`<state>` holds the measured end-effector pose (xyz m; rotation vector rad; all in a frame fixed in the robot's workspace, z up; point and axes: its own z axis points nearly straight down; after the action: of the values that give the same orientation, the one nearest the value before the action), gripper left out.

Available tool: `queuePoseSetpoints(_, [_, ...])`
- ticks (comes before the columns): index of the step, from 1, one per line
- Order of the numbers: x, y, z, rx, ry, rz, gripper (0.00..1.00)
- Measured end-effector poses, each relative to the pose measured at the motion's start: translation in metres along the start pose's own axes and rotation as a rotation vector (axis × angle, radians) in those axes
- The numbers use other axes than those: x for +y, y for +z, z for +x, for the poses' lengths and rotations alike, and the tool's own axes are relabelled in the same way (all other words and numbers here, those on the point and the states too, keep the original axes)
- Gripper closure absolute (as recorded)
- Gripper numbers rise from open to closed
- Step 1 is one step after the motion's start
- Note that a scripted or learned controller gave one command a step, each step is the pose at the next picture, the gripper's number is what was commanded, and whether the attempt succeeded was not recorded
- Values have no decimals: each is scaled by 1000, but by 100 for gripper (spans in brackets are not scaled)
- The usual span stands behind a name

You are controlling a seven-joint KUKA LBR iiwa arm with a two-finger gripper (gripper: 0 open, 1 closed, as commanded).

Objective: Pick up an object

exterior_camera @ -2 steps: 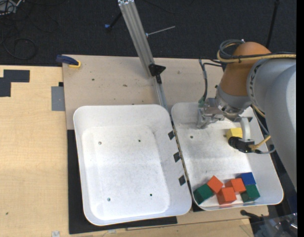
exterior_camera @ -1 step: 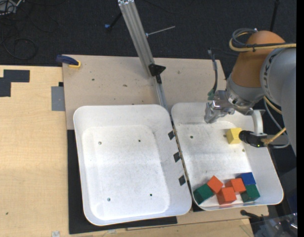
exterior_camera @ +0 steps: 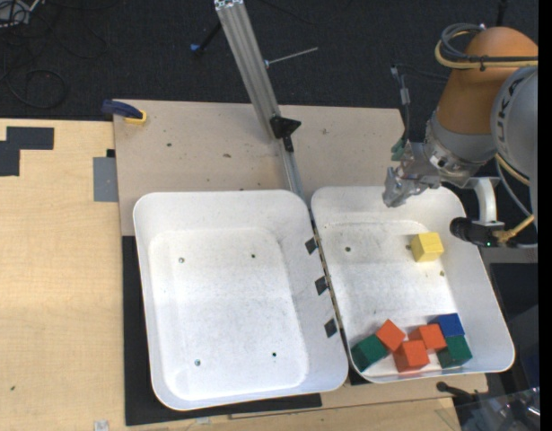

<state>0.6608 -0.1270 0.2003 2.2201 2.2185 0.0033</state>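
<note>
My gripper [exterior_camera: 397, 193] hangs over the far edge of the right bin [exterior_camera: 383, 241], below the orange wrist band. Nothing shows between its fingers. A yellow cube [exterior_camera: 426, 246] lies alone in the right bin, a little to the right of the gripper and nearer the camera. In the bin's near corner sits a cluster of blocks: three orange ones [exterior_camera: 410, 355], a blue one [exterior_camera: 450, 324] and two green ones [exterior_camera: 369, 351].
The left bin [exterior_camera: 159, 214] lies beside the right one, with black clips [exterior_camera: 320, 285] along the shared edge. A slanted aluminium rail [exterior_camera: 255, 70] rises behind the bins. The bench's wooden top spreads to the left.
</note>
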Motion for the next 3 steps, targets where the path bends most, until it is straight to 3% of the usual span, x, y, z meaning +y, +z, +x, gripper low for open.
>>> queuePoseSetpoints(1, [2, -60, -8, -1, -1, -1, 100])
queuePoseSetpoints(3, [-45, -50, 86, 3, -4, 10, 100])
